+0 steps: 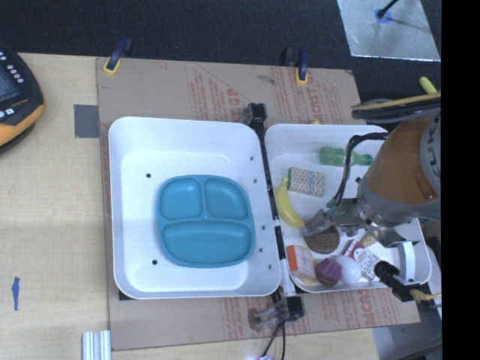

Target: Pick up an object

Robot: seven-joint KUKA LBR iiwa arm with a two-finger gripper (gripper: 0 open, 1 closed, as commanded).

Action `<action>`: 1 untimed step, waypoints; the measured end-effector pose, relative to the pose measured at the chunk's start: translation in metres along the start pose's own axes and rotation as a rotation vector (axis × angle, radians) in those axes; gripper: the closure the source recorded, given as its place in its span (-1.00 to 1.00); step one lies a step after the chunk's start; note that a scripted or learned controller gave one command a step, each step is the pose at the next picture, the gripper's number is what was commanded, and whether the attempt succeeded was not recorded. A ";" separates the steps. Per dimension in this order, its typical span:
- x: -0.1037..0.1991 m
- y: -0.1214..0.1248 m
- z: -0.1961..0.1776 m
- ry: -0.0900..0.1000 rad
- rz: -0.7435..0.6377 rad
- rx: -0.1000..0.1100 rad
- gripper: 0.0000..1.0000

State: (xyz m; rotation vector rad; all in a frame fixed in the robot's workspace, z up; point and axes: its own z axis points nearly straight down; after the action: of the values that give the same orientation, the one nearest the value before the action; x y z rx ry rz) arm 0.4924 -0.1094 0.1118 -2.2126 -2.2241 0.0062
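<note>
My gripper [324,223] hangs low over the right bin [300,135], just above a brown round object [323,241]. Around it in that bin lie a yellow banana [286,205], a patterned small packet [306,181], a green object [334,155], a purple round object [328,270] and a red-and-white packet [365,261]. The orange-banded arm [401,171] hides the bin's right part. Nothing shows between the fingers.
The left bin [135,148] holds a blue three-compartment plate [205,220]. A divider with black clips runs between the bins. A yellow and black device [16,96] lies at the bench's far left. Clamps [114,57] pin the cardboard sheet at the back.
</note>
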 end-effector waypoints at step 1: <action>-0.001 0.000 -0.010 -0.001 0.000 0.000 1.00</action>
State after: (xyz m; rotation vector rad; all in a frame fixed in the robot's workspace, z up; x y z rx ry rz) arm 0.4925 -0.1103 0.1222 -2.2125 -2.2249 0.0071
